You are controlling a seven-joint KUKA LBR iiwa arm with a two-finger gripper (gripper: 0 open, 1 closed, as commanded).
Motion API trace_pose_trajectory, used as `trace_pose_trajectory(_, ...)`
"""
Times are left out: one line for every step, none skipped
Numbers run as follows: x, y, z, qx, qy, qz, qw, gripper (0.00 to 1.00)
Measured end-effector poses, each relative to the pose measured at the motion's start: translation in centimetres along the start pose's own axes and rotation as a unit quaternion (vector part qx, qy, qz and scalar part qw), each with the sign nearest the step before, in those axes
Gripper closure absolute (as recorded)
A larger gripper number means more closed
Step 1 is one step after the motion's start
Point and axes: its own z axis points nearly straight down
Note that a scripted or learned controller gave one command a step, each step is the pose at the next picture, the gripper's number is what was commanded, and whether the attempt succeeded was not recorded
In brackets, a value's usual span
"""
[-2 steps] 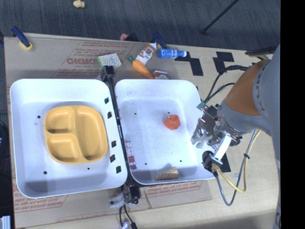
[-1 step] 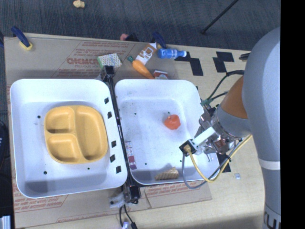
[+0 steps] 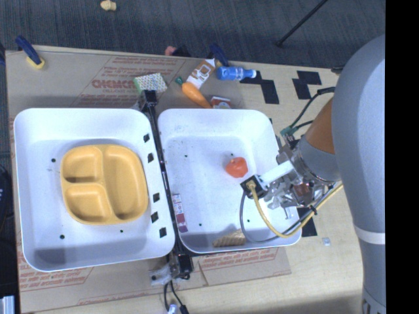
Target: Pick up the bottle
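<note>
A small blue bottle (image 3: 233, 74) lies on its side on the cardboard behind the right bin (image 3: 196, 126), outside it. Beside it, to the left, lies a white bottle-like item with an orange label (image 3: 201, 74). My gripper (image 3: 278, 198) hangs low over the right bin's right side, near the rim, with a yellow cable looped under it. It is far from both bottles, toward the front right. Nothing shows between it and the bin floor.
A red-orange round item (image 3: 236, 167) sits in the right bin just left of the gripper, and a tan cone-shaped piece (image 3: 229, 241) lies at the front wall. A yellow divided plate (image 3: 105, 183) lies in the left bin (image 3: 33, 142). An orange carrot (image 3: 195, 95) and a green sponge (image 3: 150, 82) lie behind the bins.
</note>
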Motion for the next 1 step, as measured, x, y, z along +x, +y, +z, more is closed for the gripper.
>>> trace_pose_trajectory(-0.08,0.11,0.69,0.001,-0.001,-0.002,1.0,1.0)
